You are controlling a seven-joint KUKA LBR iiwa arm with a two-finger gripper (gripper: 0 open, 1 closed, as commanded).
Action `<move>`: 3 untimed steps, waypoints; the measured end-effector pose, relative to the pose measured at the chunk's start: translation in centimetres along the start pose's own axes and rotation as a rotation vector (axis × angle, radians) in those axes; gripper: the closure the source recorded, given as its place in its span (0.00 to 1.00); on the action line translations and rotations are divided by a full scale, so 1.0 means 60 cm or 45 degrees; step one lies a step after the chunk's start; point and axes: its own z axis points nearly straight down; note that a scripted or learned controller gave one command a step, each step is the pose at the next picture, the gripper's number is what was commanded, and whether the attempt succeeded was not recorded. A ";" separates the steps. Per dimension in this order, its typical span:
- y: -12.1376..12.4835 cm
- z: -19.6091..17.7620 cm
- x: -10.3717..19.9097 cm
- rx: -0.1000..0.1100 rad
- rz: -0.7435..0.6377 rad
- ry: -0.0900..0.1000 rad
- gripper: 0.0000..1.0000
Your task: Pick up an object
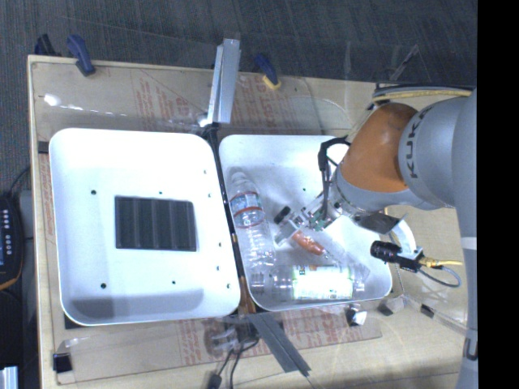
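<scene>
The right bin (268, 156) holds several things. A clear plastic bottle (246, 209) lies near its left wall. Along the front wall lies a second clear bottle (316, 283) with a white and green label. A small orange thing (308, 242) rests in the middle, and a small black thing (282, 215) sits just left of it. My gripper (312, 220) hangs low over the bin's centre, right above the orange thing and beside the black one. The wrist hides how the gripper stands and whether anything is in it.
A dark ribbed rectangle (156, 223) sits in the middle of the left bin (81, 160). A metal bar (223, 79) rises behind the gap between the bins. Blue clamps (79, 53) grip the bench's back edge. The arm (405, 156) covers the right bin's right side.
</scene>
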 end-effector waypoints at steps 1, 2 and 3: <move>-0.074 -0.041 0.079 -0.018 0.153 -0.017 0.00; -0.074 -0.001 0.063 -0.032 0.374 -0.021 0.00; -0.070 -0.018 0.063 -0.033 0.363 -0.022 1.00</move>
